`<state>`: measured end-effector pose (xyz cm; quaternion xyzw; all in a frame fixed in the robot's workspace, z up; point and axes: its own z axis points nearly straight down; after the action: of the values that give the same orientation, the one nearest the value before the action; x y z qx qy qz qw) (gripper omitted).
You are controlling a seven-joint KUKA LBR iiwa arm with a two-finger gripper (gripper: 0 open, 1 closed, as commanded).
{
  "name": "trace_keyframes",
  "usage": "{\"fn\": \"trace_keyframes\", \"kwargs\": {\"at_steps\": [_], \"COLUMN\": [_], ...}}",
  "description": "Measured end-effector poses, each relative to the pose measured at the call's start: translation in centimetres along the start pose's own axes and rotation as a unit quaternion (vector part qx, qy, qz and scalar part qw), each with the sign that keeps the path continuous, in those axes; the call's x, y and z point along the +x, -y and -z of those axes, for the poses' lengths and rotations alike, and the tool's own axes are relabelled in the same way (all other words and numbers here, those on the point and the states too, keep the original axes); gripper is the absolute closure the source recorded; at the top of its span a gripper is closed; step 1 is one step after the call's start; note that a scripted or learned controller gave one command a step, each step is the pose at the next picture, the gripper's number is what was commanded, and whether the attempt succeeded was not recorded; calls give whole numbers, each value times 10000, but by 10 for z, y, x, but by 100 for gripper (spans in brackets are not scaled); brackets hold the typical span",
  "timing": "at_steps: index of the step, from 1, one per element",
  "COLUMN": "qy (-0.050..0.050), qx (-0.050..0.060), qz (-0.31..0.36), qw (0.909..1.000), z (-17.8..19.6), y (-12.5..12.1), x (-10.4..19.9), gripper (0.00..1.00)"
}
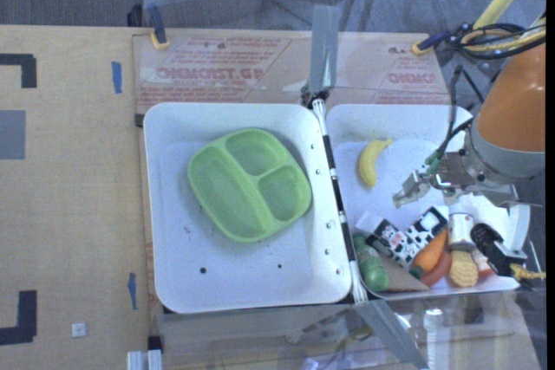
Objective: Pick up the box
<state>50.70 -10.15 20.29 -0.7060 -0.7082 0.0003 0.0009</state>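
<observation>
So the box [406,238], the black-and-white patterned one, is lying flat at the near end of the right bin [347,153], jammed into a little pile: a carrot [431,252] overlaps its 3 o'clock end, something green [374,271] sits at its 7 o'clock corner, and there's a waffle-looking bit [463,271] further out toward 4 o'clock. Its long axis runs roughly from 8 o'clock up to 2 o'clock.

Just past that is the gripper [414,186], hanging over the middle of the same bin. The fingers look spread apart with nothing between them, though they're small and a bit blurry, so take that loosely. The key thing: from the fingers, the box is at about 6 o'clock, near but not touching. My guess is the next move is a short shift that way plus a drop, and the carrot crowding one end could spoil the grip.

Farther back, a banana [372,160] lies at 10 o'clock from the gripper, well out of the way. The green divided plate [250,184] is over in the left bin [165,212], irrelevant here.
</observation>
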Motion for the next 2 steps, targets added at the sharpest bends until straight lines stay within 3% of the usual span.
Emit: {"fn": "trace_keyframes", "kwargs": {"at_steps": [1, 2], "qy": [10, 6], "qx": [-110, -6], "qz": [-729, -2353], "qw": [9973, 9719], "z": [-94, 48], "y": [18, -23], "x": [-42, -36], "gripper": [0, 0]}}
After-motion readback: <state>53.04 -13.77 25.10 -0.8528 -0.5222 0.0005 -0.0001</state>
